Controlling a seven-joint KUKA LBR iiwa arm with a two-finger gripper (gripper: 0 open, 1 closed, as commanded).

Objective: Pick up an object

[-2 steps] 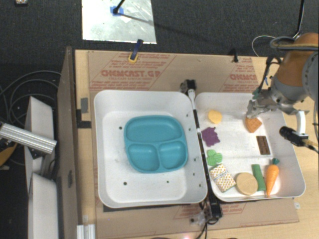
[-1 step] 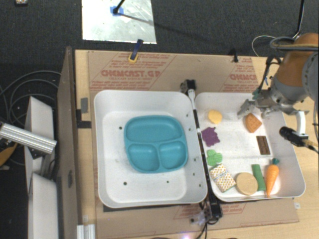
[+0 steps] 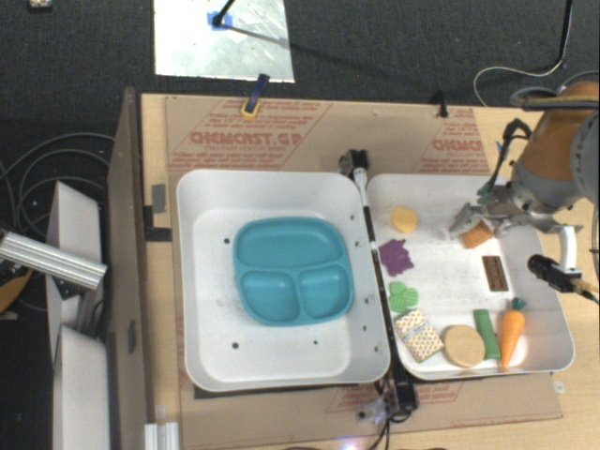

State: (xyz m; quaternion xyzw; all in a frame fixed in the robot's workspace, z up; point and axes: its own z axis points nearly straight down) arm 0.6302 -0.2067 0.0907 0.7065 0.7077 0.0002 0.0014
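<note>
My gripper (image 3: 480, 221) is low over the back right part of the right bin (image 3: 553, 350), reaching in from the right. An orange-brown block (image 3: 477, 237) lies right under its tip, partly covered by it. Whether the block is gripped or just resting on the bin floor I cannot tell. Other pieces in this bin are a yellow round piece (image 3: 404, 219), a purple piece (image 3: 396, 256), a green leafy piece (image 3: 403, 296), a brown bar (image 3: 494, 272), a patterned cracker (image 3: 418, 335), a tan round cookie (image 3: 463, 345), a green stick (image 3: 484, 334) and a carrot (image 3: 510, 334).
The left bin (image 3: 202, 251) holds a teal divided plate (image 3: 292, 268). A black rail (image 3: 373, 251) separates the two bins. The arm's black side piece (image 3: 553, 270) hangs over the right bin's right edge. Cardboard (image 3: 281, 129) lies behind the bins.
</note>
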